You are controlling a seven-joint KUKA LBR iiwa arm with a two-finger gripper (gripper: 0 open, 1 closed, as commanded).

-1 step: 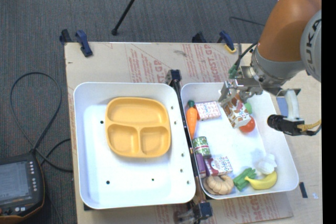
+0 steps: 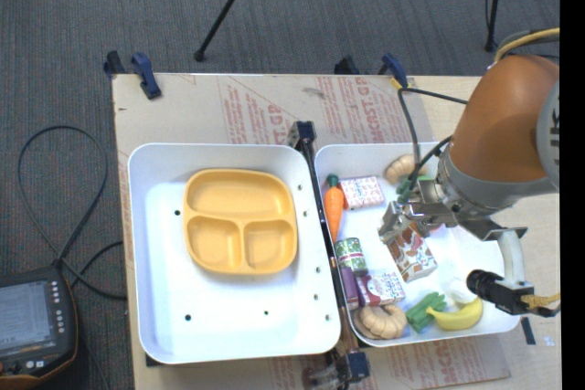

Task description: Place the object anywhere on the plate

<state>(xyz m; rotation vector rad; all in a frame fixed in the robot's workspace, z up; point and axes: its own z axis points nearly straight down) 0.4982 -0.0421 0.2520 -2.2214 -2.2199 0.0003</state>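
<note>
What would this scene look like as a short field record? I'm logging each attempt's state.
plate: yellow, three compartments, in left bin
plate contents: nothing on it
right bin: carrot, can, banana, croissant, small cartons
gripper: low over the right bin, at a red-and-white carton
grasp: cannot tell

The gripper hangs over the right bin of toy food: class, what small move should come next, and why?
Probably a short descent onto the small carton. The gripper hovers just above it among the toy food in the right bin, while the yellow plate in the left bin holds nothing yet, so a pick must come first.
</note>
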